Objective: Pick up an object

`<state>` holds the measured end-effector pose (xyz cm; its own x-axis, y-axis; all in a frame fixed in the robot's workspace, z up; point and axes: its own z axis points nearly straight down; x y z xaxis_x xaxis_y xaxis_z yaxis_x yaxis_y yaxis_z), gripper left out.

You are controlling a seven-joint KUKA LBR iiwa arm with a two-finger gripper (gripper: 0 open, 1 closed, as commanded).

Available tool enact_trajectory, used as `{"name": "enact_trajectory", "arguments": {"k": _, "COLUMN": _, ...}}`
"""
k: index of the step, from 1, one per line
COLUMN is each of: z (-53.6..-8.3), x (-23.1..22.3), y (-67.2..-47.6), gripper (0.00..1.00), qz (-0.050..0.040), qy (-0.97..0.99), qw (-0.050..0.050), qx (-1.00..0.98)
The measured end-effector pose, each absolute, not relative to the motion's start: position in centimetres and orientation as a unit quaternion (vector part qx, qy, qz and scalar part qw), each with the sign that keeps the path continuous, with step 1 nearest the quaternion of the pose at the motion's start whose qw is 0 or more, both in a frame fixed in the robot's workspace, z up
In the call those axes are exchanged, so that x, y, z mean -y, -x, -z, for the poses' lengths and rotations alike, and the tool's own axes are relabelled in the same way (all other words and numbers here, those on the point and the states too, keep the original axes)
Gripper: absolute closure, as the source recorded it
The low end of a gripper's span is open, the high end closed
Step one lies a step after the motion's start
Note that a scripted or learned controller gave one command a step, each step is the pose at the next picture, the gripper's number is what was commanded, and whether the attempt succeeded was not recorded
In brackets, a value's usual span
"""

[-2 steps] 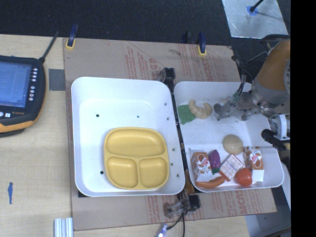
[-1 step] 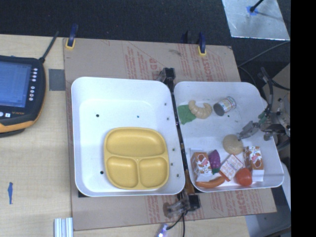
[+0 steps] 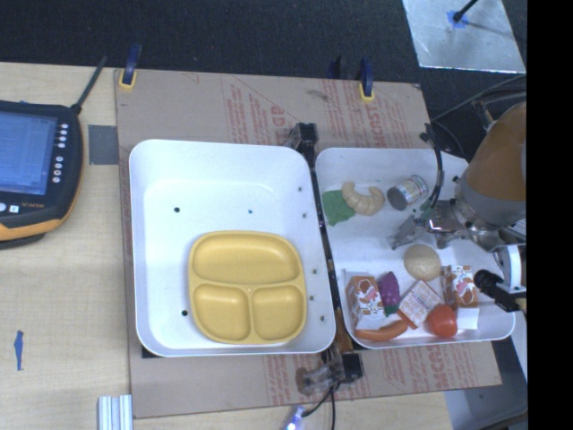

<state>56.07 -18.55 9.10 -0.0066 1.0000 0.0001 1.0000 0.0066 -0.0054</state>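
Observation:
My gripper [image 3: 432, 229] hangs over the right bin [image 3: 358, 164], its metal fingers spread open with nothing between them. Just below it in the view lies a beige potato-like ball [image 3: 423, 262]. A small tin can [image 3: 411, 191] lies on its side just up and left of the gripper, beside a tan croissant [image 3: 364, 199] and a green piece [image 3: 337, 206]. Along the bin's near edge lie a purple eggplant [image 3: 389, 288], a sausage [image 3: 380, 331], a red tomato [image 3: 441, 321] and some small food packets [image 3: 364, 297].
The left bin [image 3: 161, 173] holds a yellow divided plate [image 3: 248, 287]. A tablet-like pendant with an orange rim [image 3: 36, 168] lies on the bench at far left. The arm's orange band [image 3: 501, 155] and cables overhang the right bin's far right side.

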Motion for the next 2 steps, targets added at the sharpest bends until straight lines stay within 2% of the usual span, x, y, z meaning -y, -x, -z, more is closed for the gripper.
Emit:
{"name": "enact_trajectory", "arguments": {"k": 1, "z": -10.0, "x": 21.1, "y": -64.4, "gripper": 0.0, "qz": -0.0006, "qy": 0.705, "qw": 0.0, "qx": 0.709}}
{"name": "enact_trajectory", "arguments": {"k": 2, "z": -11.3, "x": 19.0, "y": -65.7, "gripper": 0.0, "qz": -0.0004, "qy": 0.705, "qw": 0.001, "qx": 0.709}}
